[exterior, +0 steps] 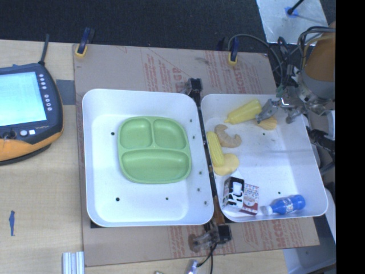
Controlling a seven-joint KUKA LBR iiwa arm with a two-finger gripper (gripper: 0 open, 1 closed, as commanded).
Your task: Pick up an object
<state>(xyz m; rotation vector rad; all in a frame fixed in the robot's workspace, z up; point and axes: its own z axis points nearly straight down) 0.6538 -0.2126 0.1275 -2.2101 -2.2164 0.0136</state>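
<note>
End effector (278, 112) sits low over the far right part of the right bin (296, 170), reached in from the right edge of the view. My fingers (264, 115) are spread partly apart, metal tips pointing left and down. A small yellow piece (268, 124) lies right at the fingertips, touching or nearly so; I cannot tell whether it is actually between them, so no confirmed hold.

Right bin contents:
- yellow corn cob (243, 112), lying at a slant near the far edge, just left of my fingertips.
- tan curved piece (228, 138), near the bin's left wall.
- second corn cob (215, 148), lying along the left wall, its near end touching a yellow lump (227, 164).
- black and white packet (234, 191) beside a red and white packet (249, 200), both near the front left corner.
- blue bottle (287, 204) on its side at the front edge, white cap toward the packets.

Left bin (100, 153) holds a green divided plate (154, 149), three compartments, lying flat near the middle.

Both bins rest on a brown board (142, 67) clamped to the table (34, 198). A tablet with an orange case (25, 110) lies on the table well left of the bins.
</note>
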